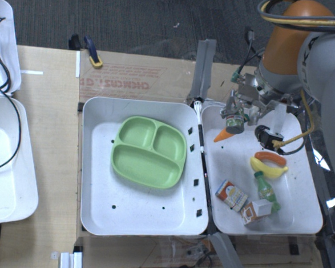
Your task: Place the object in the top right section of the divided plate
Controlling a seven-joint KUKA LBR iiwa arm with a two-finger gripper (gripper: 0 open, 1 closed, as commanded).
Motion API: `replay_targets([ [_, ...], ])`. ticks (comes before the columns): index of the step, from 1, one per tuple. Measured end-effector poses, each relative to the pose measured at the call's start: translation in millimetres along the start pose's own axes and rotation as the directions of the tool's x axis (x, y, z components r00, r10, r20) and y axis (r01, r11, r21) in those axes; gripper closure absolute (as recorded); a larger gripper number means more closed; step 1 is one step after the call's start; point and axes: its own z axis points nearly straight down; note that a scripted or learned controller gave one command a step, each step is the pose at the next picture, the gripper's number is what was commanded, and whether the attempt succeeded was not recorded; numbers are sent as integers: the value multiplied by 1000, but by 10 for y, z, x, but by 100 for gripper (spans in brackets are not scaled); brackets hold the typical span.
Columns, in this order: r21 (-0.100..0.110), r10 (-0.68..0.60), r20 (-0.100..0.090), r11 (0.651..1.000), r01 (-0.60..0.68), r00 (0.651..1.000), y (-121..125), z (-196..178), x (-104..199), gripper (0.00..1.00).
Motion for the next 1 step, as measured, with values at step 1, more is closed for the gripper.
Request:
replay_targets([
  [1, -1, 1, 0, 1000, -1, 1000, 1, -3, -2, 0],
])
